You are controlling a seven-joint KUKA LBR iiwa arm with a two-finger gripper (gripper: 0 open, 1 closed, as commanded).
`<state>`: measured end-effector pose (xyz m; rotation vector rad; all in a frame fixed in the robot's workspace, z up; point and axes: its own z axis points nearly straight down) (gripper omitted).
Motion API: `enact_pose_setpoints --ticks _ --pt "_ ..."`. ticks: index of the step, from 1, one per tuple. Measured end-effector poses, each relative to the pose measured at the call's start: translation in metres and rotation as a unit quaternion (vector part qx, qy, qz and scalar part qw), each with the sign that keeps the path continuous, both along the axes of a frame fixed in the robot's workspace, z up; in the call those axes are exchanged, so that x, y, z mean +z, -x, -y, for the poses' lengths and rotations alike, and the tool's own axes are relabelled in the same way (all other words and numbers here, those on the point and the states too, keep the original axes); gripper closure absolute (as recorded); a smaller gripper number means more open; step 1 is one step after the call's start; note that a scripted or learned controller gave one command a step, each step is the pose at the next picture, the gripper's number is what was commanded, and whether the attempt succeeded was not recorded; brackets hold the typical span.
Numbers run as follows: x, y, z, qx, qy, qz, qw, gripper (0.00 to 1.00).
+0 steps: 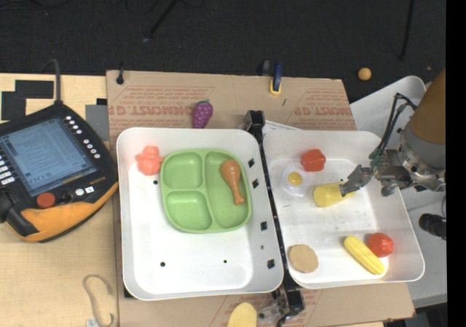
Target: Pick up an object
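Observation:
My gripper (370, 183) hangs over the right part of the right bin (397, 205), open, with nothing between its fingers. Its left finger (354, 180) ends just right of a yellow piece (327, 195) lying in the middle of that bin. Also in this bin are a red piece (313, 160), a fried egg (294, 180), a corn cob (362, 254), a red tomato (381, 244) and a brown round cookie (303, 258).
The left bin (138, 245) holds a green divided plate (191, 209) with a drumstick (233, 180) on it, and a pink piece (148, 161). Purple grapes (202, 113) lie behind the bins, a yellow fruit (242, 314) lies in front. A teach pendant (51, 165) sits far left.

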<state>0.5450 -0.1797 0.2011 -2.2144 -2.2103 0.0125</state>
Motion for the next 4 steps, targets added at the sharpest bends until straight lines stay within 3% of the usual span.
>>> enact_pose_setpoints --ticks 1,3,4 --pt "0.007 -0.003 0.000 0.001 0.0015 0.007 1.0000 0.00" --pt "-0.093 0.001 0.003 0.002 0.0004 0.004 1.0000 0.00" --pt "-0.115 0.001 0.000 0.001 0.0007 0.005 1.0000 0.00"
